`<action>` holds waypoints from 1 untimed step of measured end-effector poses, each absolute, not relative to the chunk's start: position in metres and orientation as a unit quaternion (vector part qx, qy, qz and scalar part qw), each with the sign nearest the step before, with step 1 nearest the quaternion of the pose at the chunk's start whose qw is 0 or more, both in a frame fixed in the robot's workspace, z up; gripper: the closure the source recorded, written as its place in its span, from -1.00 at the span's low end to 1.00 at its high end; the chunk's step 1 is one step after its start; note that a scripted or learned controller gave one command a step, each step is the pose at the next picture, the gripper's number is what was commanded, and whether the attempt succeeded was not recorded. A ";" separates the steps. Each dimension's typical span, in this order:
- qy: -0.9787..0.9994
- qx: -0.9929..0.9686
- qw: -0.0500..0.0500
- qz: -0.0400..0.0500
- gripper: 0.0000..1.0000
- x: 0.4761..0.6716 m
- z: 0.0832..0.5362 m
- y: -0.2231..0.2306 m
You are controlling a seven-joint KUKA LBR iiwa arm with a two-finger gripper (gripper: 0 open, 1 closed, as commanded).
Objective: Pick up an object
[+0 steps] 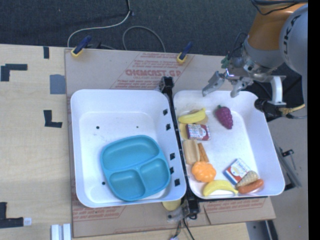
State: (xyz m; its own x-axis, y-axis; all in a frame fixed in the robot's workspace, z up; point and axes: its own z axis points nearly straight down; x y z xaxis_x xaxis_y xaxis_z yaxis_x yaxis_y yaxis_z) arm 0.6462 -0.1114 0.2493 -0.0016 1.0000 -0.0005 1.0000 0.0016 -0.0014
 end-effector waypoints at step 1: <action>-0.706 -0.709 0.002 0.003 -1.00 0.595 0.190 -0.178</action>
State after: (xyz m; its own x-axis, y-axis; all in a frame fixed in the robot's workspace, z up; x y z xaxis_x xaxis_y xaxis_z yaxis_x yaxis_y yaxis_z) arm 0.5954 -0.1777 0.1897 0.0042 1.0000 -0.0004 1.0000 -0.0042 -0.0071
